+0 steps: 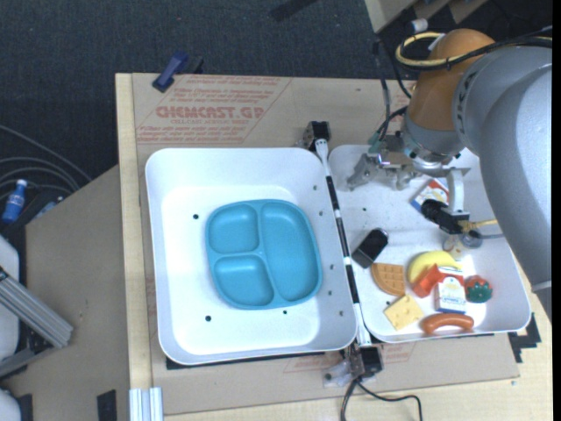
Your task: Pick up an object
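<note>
We can't tell how the jaws stand on the gripper point(386, 169), low over the right bin's point(517, 310) far corner. Toy food point(434, 292) crowds its near side; a blue plate point(261, 253) fills the left bin point(175, 323).

Tool point(386, 172) hovers in right bin point(517, 310) (toy food point(434, 292) nearby).

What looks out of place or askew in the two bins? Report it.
Nothing stands out. The blue divided plate lies flat in the left bin. The toy food is bunched in the near corner of the right bin, beside a small black block; nothing spilled.
</note>
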Controlling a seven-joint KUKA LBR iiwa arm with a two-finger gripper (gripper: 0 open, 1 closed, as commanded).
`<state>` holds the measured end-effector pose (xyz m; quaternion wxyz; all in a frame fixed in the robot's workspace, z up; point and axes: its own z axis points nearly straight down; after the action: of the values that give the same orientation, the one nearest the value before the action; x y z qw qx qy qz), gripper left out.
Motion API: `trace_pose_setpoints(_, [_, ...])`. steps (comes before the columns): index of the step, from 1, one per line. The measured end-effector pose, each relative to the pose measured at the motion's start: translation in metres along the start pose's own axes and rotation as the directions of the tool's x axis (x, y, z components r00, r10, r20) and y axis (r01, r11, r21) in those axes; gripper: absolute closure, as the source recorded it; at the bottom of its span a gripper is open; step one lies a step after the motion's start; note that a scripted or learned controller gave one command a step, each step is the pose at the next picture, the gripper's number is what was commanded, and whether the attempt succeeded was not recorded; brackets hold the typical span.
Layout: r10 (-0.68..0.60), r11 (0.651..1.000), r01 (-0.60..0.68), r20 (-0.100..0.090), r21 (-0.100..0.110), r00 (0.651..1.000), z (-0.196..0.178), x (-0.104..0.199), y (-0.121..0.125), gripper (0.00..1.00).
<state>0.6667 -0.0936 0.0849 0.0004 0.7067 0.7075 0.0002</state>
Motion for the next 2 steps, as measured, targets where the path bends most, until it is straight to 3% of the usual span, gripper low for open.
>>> trace_pose_setpoints(1, [0.002, 1.000, -0.002, -0.001, 0.003, 1.000, 0.001, -0.003, -0.093, 0.00])
trace_pose_setpoints(2, [0.000, 1.000, 0.000, 0.000, 0.000, 1.000, 0.000, -0.007, -0.015, 0.00])
